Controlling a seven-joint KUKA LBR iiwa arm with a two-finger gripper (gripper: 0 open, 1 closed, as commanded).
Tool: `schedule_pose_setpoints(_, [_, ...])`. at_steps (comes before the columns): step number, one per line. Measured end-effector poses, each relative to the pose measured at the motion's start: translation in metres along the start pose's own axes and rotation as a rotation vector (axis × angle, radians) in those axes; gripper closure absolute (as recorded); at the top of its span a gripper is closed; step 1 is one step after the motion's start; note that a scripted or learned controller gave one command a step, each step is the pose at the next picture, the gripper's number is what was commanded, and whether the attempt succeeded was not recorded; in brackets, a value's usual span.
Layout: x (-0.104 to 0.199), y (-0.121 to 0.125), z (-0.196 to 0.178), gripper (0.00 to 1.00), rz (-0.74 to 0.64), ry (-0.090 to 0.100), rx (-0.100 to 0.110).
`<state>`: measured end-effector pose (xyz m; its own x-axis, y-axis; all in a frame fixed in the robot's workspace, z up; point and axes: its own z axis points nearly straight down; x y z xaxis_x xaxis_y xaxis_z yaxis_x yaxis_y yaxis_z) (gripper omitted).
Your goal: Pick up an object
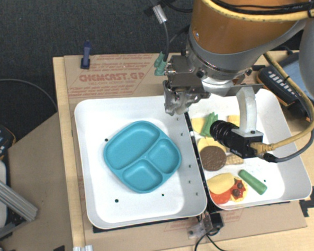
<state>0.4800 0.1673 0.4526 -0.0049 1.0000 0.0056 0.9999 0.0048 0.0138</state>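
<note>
My gripper hangs under the big grey and orange wrist, over the far end of the rim between the two bins. Nothing is visible in it. The right bin holds several toy food pieces: a brown round disc, a yellow and red slice, a green stick, a green leafy piece and yellow pieces. All of these lie to the right of and nearer than the gripper. The arm hides the far part of the right bin.
A blue three-compartment plate lies in the middle of the left bin. A black cylinder on a white bracket hangs from the wrist over the toy food. Cables run along the right side. A cardboard sheet lies under the bins.
</note>
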Motion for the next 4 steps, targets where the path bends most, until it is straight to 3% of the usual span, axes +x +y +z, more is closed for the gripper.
schedule_pose_setpoints(1, [-0.006,0.001,-0.089,1.0,0.004,-0.001,0.001])
schedule_pose_setpoints(2, [-0.049,-0.003,0.063,1.0,0.011,-0.011,0.031])
schedule_pose_setpoints(3, [-0.046,-0.001,0.044,1.0,0.005,-0.005,0.01])
schedule_pose_setpoints(4, [-0.046,0.0,0.034,1.0,0.005,-0.005,0.008])
